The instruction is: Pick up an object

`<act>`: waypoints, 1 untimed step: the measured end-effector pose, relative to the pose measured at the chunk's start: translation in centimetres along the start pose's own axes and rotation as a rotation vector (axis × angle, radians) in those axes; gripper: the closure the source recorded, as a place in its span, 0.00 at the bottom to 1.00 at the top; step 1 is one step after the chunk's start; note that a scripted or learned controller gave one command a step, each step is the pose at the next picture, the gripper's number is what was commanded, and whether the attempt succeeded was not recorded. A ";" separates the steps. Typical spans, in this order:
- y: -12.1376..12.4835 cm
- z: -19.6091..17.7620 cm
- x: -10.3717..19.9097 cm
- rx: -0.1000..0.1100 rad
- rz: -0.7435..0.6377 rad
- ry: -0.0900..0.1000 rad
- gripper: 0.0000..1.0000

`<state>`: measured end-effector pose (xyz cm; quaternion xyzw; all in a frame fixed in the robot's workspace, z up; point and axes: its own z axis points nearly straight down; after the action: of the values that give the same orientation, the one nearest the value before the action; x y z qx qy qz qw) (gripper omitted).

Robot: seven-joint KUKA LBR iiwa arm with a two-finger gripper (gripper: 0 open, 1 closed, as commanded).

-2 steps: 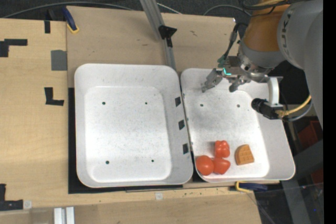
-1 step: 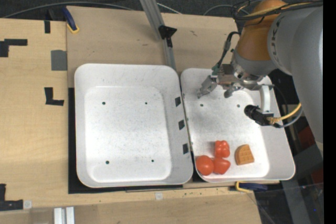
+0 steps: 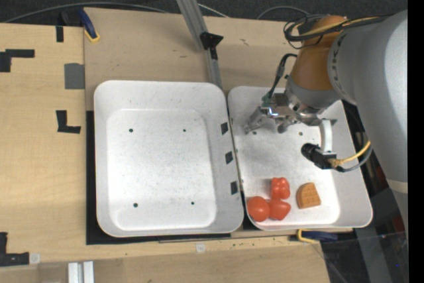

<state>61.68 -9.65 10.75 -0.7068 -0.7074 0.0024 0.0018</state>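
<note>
I have the end effector [image 3: 266, 123] spread wide and holding nothing, over the right bin [image 3: 351, 209]; next I must reach the red pieces [image 3: 270, 202] near its front edge.

Light even, moderately bright, from above. White bins [image 3: 159, 156] brightest, near overexposed, speckle on floor still visible. Soft thin shadows under bin rims. Arm [image 3: 371, 76] casts faint shadow on right bin. Dark background above bench dim, grainy. Overall slightly soft, low resolution; no strong glare.
</note>
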 end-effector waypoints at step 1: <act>0.0 2.0 0.1 -0.003 -0.001 0.000 0.00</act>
<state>61.64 -9.60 8.76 -0.7065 -0.7077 0.0014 0.0004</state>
